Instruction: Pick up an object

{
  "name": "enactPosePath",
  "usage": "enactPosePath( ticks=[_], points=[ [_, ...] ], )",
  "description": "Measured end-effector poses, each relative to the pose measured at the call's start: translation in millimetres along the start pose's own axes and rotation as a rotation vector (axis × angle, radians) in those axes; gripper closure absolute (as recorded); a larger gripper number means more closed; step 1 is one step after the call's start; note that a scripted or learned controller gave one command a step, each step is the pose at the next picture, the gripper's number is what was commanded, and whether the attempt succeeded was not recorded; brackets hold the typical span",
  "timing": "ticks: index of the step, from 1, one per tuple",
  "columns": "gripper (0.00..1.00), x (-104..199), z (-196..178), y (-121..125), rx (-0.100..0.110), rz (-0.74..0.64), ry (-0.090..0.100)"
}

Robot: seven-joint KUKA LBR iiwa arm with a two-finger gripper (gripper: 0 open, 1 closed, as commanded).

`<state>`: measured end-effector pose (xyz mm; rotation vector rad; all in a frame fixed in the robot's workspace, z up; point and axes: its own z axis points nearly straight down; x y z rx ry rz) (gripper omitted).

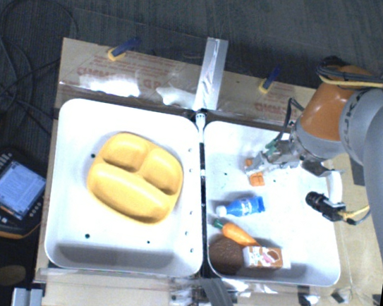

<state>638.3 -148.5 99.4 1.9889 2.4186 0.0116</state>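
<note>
A large yellow bread-shaped object (135, 176) is seen in the left bin (58, 236). In the right bin (317, 264), a blue bottle (242, 207), a carrot (239, 233) and a juice carton (262, 257) are found. At upper right, the gripper (271, 156) is lowered; its grip cannot be told.

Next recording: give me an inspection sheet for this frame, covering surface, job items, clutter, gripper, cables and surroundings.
Surface: bench with left bin and right bin.
Job's things: yellow tray in left bin; blue bottle, carrot, brown ball, juice carton, small orange piece in right bin.
Clutter: clamps on back edge.
Gripper: gripper low over right bin; jaws unclear.
Cables: black loops on floor.
Surroundings: handheld pendant, carpet.
</note>
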Motion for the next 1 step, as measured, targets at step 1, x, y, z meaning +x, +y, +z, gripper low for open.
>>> enactPosePath(
  ticks=[1],
  points=[
    [1.00,59.9,-84.2,16.2,0.012,-0.080,0.005]
  ],
)
